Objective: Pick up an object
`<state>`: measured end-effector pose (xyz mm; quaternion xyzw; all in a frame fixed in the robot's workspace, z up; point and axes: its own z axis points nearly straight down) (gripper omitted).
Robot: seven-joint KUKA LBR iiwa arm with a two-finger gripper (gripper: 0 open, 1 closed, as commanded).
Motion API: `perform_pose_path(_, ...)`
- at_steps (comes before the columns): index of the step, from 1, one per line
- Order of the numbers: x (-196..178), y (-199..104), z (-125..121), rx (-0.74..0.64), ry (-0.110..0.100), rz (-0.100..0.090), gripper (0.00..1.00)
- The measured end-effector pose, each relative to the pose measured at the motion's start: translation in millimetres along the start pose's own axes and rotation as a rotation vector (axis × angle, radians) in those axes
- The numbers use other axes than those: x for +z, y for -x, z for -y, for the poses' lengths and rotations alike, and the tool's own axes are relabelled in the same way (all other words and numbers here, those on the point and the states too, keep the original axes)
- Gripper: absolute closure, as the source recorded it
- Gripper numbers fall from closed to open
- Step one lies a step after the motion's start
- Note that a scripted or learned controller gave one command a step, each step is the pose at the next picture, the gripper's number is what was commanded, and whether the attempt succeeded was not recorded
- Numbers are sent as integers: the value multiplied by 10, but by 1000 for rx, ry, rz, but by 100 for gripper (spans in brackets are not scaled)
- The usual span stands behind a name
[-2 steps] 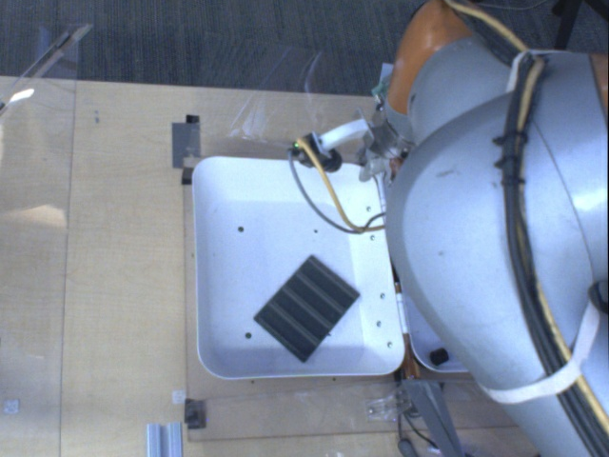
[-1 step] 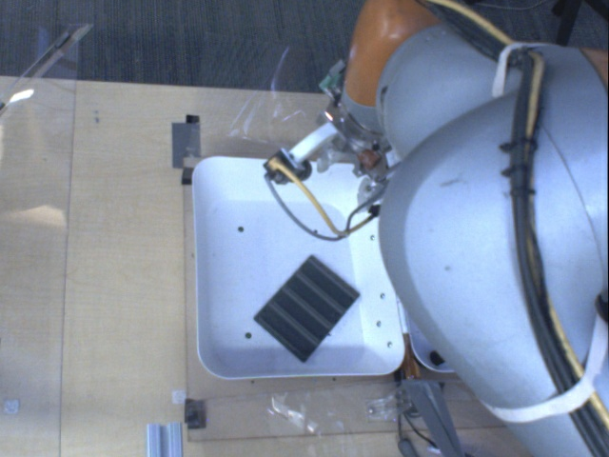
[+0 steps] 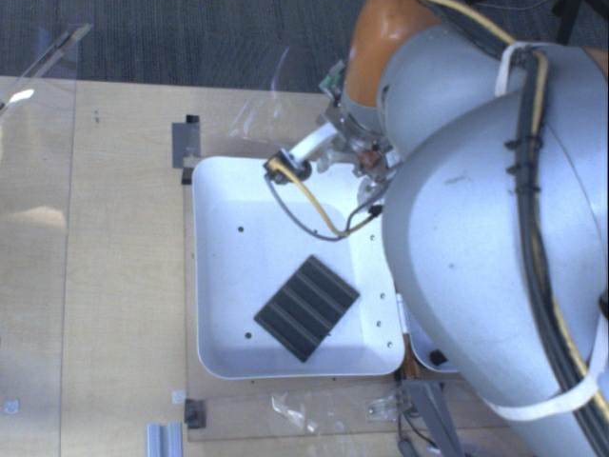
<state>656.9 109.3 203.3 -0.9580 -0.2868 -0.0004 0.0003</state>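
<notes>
Camera view: slanted look down on a pale wooden bench (image 3: 95, 255).
Object: dark grey ribbed rectangular slab (image 3: 306, 309), lying flat and turned diagonally in the shallow white left bin (image 3: 214, 255), near its front right corner.
Arm: big grey arm with orange band (image 3: 495, 208), covers the right side.
Gripper (image 3: 366, 165): over the bin's far right edge, well apart from the slab.
Gripper state: cannot tell, hidden by the wrist.
</notes>
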Motion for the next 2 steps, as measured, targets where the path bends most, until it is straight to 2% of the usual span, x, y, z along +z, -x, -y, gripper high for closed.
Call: perform_pose_path(2,-1,0,0,0,0,0,0)
